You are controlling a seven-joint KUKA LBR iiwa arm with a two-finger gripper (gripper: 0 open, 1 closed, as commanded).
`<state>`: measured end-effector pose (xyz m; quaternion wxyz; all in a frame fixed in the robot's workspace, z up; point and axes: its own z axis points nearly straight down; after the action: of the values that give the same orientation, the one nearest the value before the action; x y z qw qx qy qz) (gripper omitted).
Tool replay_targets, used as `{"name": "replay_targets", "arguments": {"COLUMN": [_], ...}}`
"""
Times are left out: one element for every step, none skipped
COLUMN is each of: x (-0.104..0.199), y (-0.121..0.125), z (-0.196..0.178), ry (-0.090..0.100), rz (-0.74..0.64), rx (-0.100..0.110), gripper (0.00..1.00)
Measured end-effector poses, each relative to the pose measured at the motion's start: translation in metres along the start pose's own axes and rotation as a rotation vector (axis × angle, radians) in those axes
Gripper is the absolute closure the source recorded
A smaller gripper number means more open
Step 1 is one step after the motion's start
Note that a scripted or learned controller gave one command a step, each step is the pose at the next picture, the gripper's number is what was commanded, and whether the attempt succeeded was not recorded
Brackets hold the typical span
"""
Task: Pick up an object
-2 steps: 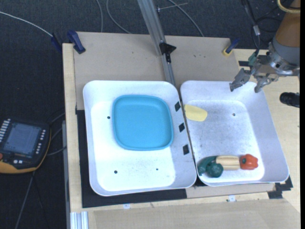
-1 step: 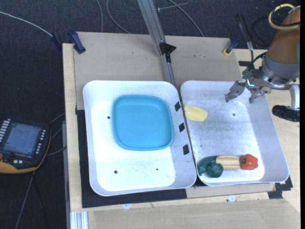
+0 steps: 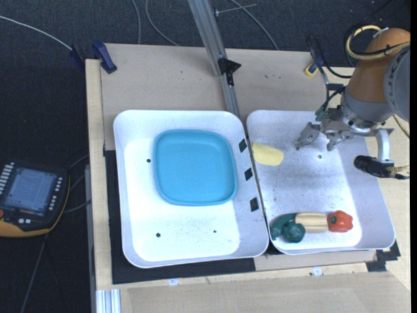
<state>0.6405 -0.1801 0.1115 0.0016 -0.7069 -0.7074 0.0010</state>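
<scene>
My gripper (image 3: 320,141) hangs over the far part of the right bin (image 3: 326,188), its two grey fingers spread open with nothing between them. A pale yellow lump (image 3: 268,154) lies by the bin's left wall, to the left of the gripper. Along the near wall sit a dark green object (image 3: 288,229), a tan cylinder (image 3: 312,222) and a red object (image 3: 339,221) in a row, well below the gripper.
The left bin (image 3: 137,227) holds a blue square plate (image 3: 195,167). A slanted metal pole (image 3: 210,31) rises at the back between the bins. A black fitting (image 3: 371,165) juts from the arm over the right bin's right rim.
</scene>
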Motion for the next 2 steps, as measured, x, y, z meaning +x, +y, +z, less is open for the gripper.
{"name": "replay_targets", "arguments": {"x": [0.0, 0.005], "y": [0.001, 0.011], "z": [-0.014, -0.065], "ry": [-0.001, -0.002], "rz": [0.0, 0.0], "rx": [-0.006, -0.009], "gripper": [1.0, 1.0]}}
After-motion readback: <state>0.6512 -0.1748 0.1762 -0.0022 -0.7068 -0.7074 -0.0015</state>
